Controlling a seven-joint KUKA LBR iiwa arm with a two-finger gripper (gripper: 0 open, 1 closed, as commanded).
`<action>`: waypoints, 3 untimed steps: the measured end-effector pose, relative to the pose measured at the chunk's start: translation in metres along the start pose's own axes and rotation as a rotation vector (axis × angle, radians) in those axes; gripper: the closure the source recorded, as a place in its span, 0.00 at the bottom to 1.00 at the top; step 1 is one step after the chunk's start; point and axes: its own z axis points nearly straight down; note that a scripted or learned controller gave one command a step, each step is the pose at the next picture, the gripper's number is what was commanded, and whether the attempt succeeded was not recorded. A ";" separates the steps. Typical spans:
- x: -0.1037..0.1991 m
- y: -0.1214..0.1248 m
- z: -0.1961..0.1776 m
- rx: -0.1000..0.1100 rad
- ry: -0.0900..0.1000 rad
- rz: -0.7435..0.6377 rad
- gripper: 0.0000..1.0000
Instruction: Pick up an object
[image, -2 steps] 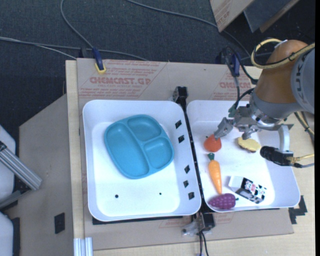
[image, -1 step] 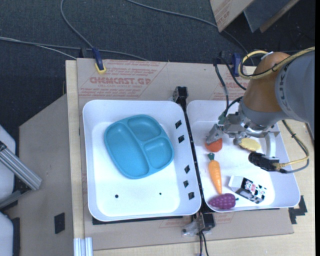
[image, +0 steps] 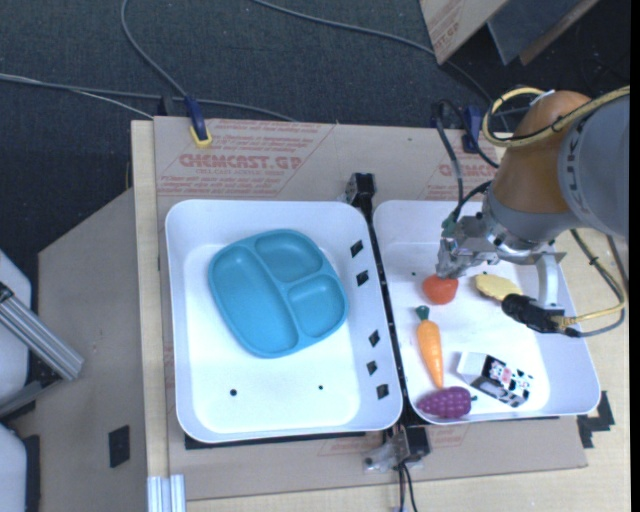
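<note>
In the right bin (image: 570, 395) lie a red tomato (image: 440, 291), an orange carrot (image: 430, 347), a yellow banana piece (image: 497, 287), a purple grape bunch (image: 445, 403) and a black-and-white toy (image: 496, 378). My gripper (image: 458, 258) hangs low at the bin's upper middle, just above and slightly right of the tomato, at or very near its top. The gripper's body hides its tips. The banana piece lies just to its right.
The left bin (image: 190, 330) holds a blue divided plate (image: 278, 291). A black divider with clips (image: 372, 300) runs between the bins. The grey arm (image: 560, 170) comes in over the right bin's upper right corner, with cables (image: 545, 318) trailing beside it.
</note>
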 end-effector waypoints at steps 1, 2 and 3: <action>-0.006 0.001 -0.062 0.003 -0.002 0.000 1.00; -0.006 0.002 -0.072 0.007 -0.001 0.000 1.00; 0.046 -0.003 -0.066 0.012 0.003 -0.004 1.00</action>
